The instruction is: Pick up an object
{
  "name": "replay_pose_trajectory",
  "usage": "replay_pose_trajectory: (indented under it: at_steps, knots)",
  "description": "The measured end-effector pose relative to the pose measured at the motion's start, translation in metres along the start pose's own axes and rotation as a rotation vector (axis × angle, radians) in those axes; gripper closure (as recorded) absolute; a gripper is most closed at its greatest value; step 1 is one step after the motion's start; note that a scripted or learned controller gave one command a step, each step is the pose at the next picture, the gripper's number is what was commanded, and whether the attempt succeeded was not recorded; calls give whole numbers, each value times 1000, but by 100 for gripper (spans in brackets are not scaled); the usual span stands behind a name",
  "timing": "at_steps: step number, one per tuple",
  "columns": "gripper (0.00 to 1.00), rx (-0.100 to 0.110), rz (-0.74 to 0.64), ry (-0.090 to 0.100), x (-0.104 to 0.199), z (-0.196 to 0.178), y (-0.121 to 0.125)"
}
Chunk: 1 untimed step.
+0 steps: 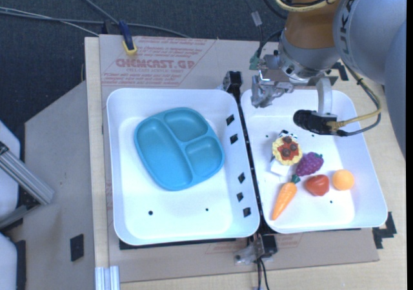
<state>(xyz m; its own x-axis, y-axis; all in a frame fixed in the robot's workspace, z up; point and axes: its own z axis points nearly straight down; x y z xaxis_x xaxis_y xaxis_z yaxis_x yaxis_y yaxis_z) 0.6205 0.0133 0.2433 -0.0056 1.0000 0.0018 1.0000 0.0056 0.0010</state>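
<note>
Looking down now on the two white bins, spotting the grey arm [371, 17] with its orange band reaching in from the right and hanging the gripper [263, 96] over the far left corner of the right bin [352, 146], close to the divider between the bins. Not managing to tell from this angle whether that gripper is wide or narrow, and seeing nothing in its grasp. Finding the toy food clustered nearer the front of that same bin, well apart from the gripper: a small pizza-like piece [286, 150] with red and yellow toppings, a purple grape bunch [310, 164] just beside it, a red tomato [317, 185] touching or nearly touching an orange [342, 180], and a carrot [284, 198] lying tilted with its green top pointing up toward the grapes. Noting over in the left bin [187, 211] a blue divided plate [179, 148] lying flat.
</note>
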Motion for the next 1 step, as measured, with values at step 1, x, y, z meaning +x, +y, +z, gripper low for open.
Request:
replay_pose_trajectory:
  at_steps: [1]
  knots:
    - [100, 4, 0, 1, 47, 0, -9]
